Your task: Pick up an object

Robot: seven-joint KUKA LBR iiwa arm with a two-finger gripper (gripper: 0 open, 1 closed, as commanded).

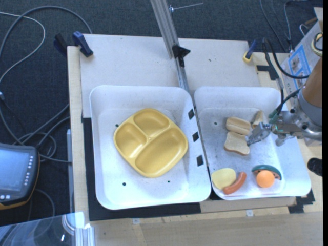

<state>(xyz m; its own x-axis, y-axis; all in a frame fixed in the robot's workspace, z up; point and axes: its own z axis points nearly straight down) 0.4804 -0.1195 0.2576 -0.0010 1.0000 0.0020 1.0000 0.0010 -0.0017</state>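
The claw [258, 134] reaches into the right bin [215, 99] from the 3 o'clock side, its grey arm [312, 104] entering at the frame's right edge. The metal fingers sit low over the bin's middle, and their tips lie at the right edge of two bread-like pieces. Whether the claw is released or clenched cannot be told; nothing is seen between the fingers.

The upper bun [238, 124] lies at about 10 o'clock from the fingertips, just beside them. The toast slice [236, 144] lies at about 8 o'clock, its right corner touching or almost touching the tips; which, I cannot tell.

Further toward 6 o'clock, near the bin's front rim, rests an orange ball [265, 179] against a teal ring [270, 169]. At 7 o'clock from the claw lie a yellow round piece [223, 178] and a red sausage [235, 184], touching each other.

The left bin [102, 101] holds a yellow divided plate [150, 142], well apart from the claw at 9 o'clock.
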